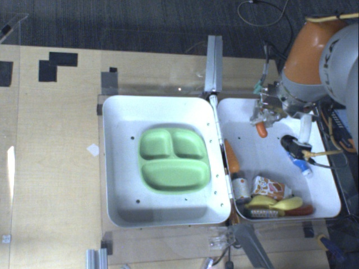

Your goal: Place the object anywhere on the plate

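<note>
The end effector (263, 118) hangs over the upper part of the right bin (241, 108), and a small orange-red object (262, 130), shaped like a little sausage, pokes out below its tip. The top of that object sits between the fingers, so the end effector looks clenched on it, with the object apparently lifted clear of the bin floor; that would suit carrying it across the divider between the 2 bins.

The object's long axis runs nearly vertical in the camera view, tilted slightly, its free rounded end pointing toward the near edge of the bench (50, 167). Gripped at 1 end, it dangles rather than lying flat.

The green plate (173, 159), with 3 compartments, lies in the middle of the left bin (120, 116), well apart from the object. The remaining clutter, including a yellow banana-like item (277, 204) and a printed packet (269, 188), crowds the near corner of the right bin.
</note>
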Controlling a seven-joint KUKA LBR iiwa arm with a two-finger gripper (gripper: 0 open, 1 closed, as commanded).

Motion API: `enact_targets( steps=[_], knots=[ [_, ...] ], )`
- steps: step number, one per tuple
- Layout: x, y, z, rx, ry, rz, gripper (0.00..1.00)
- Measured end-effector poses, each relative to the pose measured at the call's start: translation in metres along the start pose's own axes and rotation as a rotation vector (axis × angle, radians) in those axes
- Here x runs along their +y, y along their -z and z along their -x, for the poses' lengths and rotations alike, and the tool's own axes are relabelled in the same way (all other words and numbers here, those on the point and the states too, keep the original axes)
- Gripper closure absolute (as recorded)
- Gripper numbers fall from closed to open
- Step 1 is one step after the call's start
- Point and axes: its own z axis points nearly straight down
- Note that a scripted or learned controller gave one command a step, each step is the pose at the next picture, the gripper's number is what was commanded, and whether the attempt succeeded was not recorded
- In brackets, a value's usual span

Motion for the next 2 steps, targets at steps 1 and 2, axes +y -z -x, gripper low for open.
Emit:
enact_targets(
  steps=[1,2],
  knots=[
    [-0.021,0.003,-0.052,0.001,0.272,-0.001,1.0],
    [-0.048,-0.02,-0.151,0.002,0.291,-0.002,1.0]
  ],
)
